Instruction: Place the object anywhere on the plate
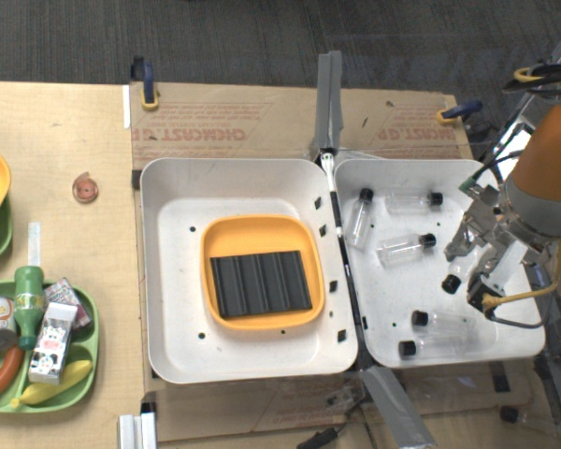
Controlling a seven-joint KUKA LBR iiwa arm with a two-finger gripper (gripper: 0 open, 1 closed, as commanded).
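We take the right bin [519, 340] as our landmark; the task's objects, clear vials with black caps, lie loose on its floor. We count five: one vial [359, 215] near its left wall, one vial [413, 199] toward its far edge, one vial [404, 247] at its middle, and two [437, 324] [428, 348] near its front edge, plus a black piece [451, 284] by the gripper [475, 251] that may be a sixth cap. We judge each vial light, rigid, smooth and prone to rolling, possibly brittle; we would grasp across the barrel at mid-length. The gripper hovers over the right half of that bin; we cannot tell its finger state. One yellow plate [262, 235], carrying one dark ribbed block [261, 282], sits in the one bin [168, 279] left of the landmark.
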